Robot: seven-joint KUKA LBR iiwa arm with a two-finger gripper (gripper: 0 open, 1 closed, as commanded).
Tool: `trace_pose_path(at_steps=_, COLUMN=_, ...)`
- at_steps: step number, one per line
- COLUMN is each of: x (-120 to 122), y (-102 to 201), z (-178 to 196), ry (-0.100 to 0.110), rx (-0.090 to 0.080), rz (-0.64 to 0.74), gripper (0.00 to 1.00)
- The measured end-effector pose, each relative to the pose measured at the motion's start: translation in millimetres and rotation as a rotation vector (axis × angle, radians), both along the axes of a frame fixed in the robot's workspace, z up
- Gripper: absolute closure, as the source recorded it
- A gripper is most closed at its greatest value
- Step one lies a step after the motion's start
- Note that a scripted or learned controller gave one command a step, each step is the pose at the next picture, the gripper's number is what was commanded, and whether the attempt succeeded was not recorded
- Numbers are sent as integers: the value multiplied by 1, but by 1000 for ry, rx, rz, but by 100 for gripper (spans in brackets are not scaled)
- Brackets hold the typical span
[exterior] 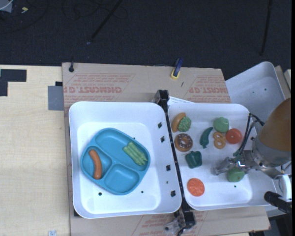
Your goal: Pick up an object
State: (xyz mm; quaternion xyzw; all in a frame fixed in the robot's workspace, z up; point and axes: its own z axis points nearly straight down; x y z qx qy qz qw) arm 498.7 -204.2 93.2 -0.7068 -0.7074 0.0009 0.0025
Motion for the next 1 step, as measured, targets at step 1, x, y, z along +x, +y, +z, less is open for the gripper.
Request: trace_pose_path(at_steps=1, x=0, y=-1, z=12, ry=-2, rx=0, rz=-3, gripper=100)
